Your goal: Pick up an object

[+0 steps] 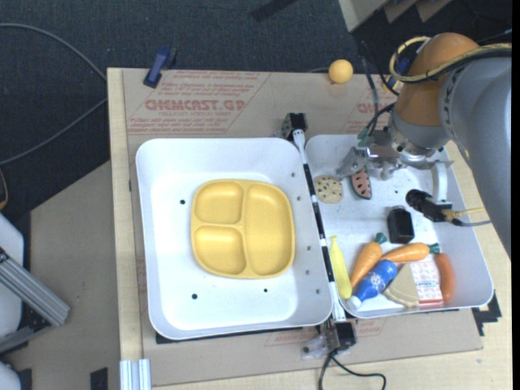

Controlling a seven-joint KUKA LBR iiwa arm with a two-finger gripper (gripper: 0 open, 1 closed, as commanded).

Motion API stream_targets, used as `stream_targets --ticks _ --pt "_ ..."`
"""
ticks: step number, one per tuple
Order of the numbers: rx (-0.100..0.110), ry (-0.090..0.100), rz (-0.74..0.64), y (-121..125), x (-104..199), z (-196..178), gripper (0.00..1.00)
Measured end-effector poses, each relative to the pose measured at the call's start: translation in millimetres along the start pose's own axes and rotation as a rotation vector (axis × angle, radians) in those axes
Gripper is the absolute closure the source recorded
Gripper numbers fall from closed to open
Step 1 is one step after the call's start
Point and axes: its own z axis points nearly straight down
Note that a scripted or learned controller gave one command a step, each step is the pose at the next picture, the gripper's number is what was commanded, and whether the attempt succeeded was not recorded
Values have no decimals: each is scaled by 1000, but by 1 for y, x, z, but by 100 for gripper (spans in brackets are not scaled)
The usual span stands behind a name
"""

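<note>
**The hand is hanging over the far corner of the right bin**

The hand point(367, 159) is sitting low at the 12 o'clock end of the right bin point(467, 218). Its grey metal parts are bunching together there, and I cannot tell if it is spread or pressed together. I am not seeing anything pinched in it.

Two small toys are lying just under it. A red and dark slice point(362, 184), maybe a piece of pretend watermelon, is touching or almost touching the hand at its 6 o'clock side. A round cookie with dots point(328, 189) is lying at the slice's 9 o'clock, right by the bin wall.

I am guessing the slice is the thing to grab, since it is closest. It is looking like light, hard plastic. It should not squish or break. It is thin and flat, though, so it may be slipping away when squeezed. Grabbing it across its narrow sides looks best.

More toys are piling up at the 6 o'clock end of the same bin: two carrots point(366, 258), a blue bottle point(375, 283), a yellow banana point(338, 268), a white and red packet point(424, 283) and a black block point(400, 224). They are crowding each other, so they look harder to take hold of.

The left bin point(162, 234) is holding a yellow plate point(242, 227) with three parts. An orange ball point(340, 71) is resting on the desk point(122, 218) at 12 o'clock, outside both bins.
</note>
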Motion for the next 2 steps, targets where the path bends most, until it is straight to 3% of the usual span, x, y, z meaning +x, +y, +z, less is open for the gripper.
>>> stream_targets --ticks 1,2 --pt "-3 -1 -1 1 0 -11 100" --pt "2 1 2 -38 1 -47 100"
